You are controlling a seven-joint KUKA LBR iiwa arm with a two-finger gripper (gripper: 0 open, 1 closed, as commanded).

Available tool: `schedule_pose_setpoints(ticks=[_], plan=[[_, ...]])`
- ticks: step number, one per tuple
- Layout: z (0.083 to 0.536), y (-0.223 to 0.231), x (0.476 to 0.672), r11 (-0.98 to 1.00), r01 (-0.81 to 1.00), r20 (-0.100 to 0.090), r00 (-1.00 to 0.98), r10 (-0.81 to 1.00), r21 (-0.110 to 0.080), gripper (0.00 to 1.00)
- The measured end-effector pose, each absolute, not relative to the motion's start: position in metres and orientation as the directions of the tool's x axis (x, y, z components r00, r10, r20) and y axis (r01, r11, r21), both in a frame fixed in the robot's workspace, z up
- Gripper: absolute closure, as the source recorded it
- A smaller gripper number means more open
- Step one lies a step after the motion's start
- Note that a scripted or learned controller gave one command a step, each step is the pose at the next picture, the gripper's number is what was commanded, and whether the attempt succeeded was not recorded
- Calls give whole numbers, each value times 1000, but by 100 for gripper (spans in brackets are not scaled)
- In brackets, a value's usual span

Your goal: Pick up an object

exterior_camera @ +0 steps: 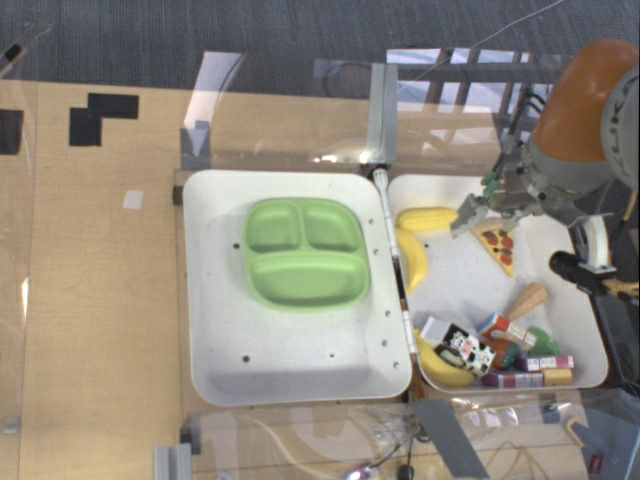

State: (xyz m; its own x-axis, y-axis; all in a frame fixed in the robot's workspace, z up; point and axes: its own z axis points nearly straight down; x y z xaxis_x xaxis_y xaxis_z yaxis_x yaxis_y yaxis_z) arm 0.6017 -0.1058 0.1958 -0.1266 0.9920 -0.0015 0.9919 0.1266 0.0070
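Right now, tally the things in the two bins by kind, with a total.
Green three-compartment plastic plate: 1
Yellow toy bananas: 2
Toy pizza slice: 1
Wooden-handled tool: 1
Small mixed items heaped at the right bin's near edge: too cluttered to count
Total countable: 5

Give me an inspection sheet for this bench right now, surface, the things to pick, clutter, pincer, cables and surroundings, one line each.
Surface: wooden bench bearing two white bins, left bin and right bin, side by side.
Job's things: in the right bin, a banana at its upper left, a pizza slice toy, a second banana at the bottom edge, a wooden-handled tool, and a heap of small packets.
Clutter: green divided plate in the left bin.
Grippers: pincer low over the right bin's upper part, beside the pizza slice toy; nothing seen between its fingers.
Cables: thin white cable across the floor at top right.
Surroundings: dark grey carpet behind the bench.
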Motion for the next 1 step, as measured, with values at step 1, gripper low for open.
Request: schedule_pose_setpoints(ticks=[1], plan=[[102, -162, 600, 183, 983, -4, -183, 983, 9, 0]])
